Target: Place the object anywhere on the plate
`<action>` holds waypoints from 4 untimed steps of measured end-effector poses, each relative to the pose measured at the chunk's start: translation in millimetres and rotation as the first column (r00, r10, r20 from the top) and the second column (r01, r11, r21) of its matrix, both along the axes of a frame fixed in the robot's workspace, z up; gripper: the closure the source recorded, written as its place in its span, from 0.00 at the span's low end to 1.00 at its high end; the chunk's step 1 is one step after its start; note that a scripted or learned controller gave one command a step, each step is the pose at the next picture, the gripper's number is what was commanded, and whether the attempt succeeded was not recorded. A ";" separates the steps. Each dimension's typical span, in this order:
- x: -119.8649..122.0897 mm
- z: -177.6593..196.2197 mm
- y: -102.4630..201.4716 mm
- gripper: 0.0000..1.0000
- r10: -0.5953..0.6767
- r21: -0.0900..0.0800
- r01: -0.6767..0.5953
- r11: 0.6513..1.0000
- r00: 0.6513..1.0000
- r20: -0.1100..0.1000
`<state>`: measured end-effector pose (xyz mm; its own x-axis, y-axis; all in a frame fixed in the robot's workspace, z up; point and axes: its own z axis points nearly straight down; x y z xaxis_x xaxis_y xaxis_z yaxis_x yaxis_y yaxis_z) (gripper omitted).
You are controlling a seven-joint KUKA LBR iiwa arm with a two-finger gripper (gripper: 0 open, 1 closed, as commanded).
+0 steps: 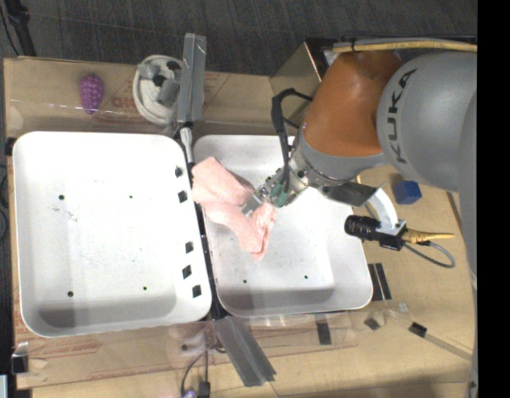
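A crumpled pink cloth (230,201) lies in the right bin (321,280), against its left wall, running from the upper left down to a drooping end near the bin's middle. My gripper (261,202) comes in from the right and sits at the cloth's right side, low over the bin. Its grey fingers (251,206) are pinched together with a fold of the cloth between them. The cloth bunches up around the fingertips. The arm's orange band and grey wrist hide the bin's upper right part.
The left bin (97,297) stands beside the right one, with a row of black clips along the shared wall. Behind the bins lie a purple object (91,91), a white roll (155,85) and a grey bar (189,81). A blue block (408,191) rests right of the bin.
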<state>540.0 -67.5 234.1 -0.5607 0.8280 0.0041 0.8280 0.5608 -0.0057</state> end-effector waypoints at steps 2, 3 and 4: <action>11.2 2.4 82.4 1.00 0.718 0.002 -0.718 0.696 0.696 0.004; 18.6 -7.6 137.0 1.00 0.830 0.001 -0.830 0.557 0.557 0.006; 13.3 -5.4 188.5 1.00 0.832 0.000 -0.832 0.555 0.555 0.006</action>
